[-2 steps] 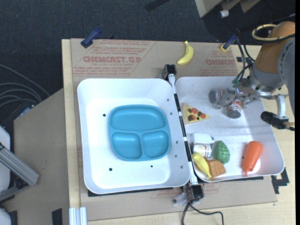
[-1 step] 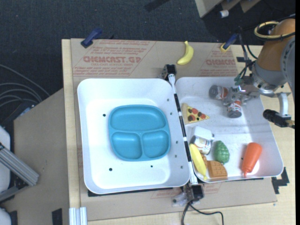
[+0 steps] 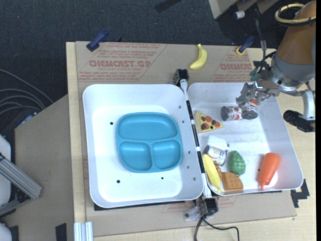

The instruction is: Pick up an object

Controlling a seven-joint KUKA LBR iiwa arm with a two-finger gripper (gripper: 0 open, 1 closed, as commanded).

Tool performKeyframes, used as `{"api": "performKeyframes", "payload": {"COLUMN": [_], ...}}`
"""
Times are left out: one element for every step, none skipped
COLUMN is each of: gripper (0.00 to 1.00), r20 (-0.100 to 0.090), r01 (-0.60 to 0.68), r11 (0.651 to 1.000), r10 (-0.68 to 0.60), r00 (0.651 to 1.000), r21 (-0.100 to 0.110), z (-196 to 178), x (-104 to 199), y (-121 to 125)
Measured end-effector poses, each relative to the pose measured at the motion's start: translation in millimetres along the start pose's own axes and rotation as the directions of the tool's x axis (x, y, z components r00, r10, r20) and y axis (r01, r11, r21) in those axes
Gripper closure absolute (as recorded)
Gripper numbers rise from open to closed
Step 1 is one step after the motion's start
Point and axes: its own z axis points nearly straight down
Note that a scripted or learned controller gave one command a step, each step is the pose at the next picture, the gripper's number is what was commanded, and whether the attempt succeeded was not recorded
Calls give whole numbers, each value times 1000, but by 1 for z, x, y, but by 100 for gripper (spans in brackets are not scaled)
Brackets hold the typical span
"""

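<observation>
My gripper (image 3: 249, 99) hangs over the back of the right bin (image 3: 281, 129), just above and to the right of a small can (image 3: 232, 113) that lies on its side. Whether it touches the can is unclear. Further forward in the same bin lie a pizza slice (image 3: 206, 122), a white cup (image 3: 217, 149), a green round object (image 3: 236, 162), a yellow banana (image 3: 211, 171), a waffle (image 3: 231, 182) and an orange carrot (image 3: 269, 168).
The left bin (image 3: 100, 179) holds a blue divided plate (image 3: 148, 141). A second banana (image 3: 199, 58) lies on the board behind the bins. The grey arm with its orange band (image 3: 296, 39) reaches in from the upper right.
</observation>
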Motion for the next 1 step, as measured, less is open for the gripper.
{"api": "performKeyframes", "payload": {"gripper": [100], "r20": [0], "r01": [0], "r11": [1000], "r10": [0], "r00": [1000], "r21": [-1], "z": [-43], "x": [59], "y": [-12]}}
